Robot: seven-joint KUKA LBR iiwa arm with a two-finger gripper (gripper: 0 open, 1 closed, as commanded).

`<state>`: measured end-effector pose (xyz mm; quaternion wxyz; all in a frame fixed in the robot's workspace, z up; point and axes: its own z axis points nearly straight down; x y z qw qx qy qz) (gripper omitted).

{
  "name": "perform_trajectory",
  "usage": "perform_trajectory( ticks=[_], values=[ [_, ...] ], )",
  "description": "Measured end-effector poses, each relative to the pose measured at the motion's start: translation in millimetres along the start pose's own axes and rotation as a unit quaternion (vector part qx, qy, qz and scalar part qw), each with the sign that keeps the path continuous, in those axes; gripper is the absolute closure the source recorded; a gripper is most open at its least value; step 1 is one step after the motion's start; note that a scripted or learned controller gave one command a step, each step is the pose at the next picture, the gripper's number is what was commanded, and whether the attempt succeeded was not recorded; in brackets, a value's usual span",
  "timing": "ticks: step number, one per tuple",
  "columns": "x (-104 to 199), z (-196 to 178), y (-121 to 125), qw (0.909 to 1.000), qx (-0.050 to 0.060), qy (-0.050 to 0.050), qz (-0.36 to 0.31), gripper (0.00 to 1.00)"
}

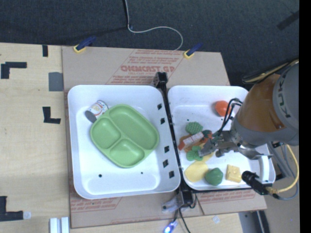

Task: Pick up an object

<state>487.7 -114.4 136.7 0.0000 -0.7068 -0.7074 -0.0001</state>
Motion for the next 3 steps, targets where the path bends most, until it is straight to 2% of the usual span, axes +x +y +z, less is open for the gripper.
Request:
perform_trajectory(
  ticks=[2,3],
  values=[
    [-5.8,-88.1,-7.9,1.0000,0.001,0.000,0.000,1.00],
    [41.1,-88.7,-14.4,1.0000,0.002,0.001,-0.002,1.00]
  ],
)
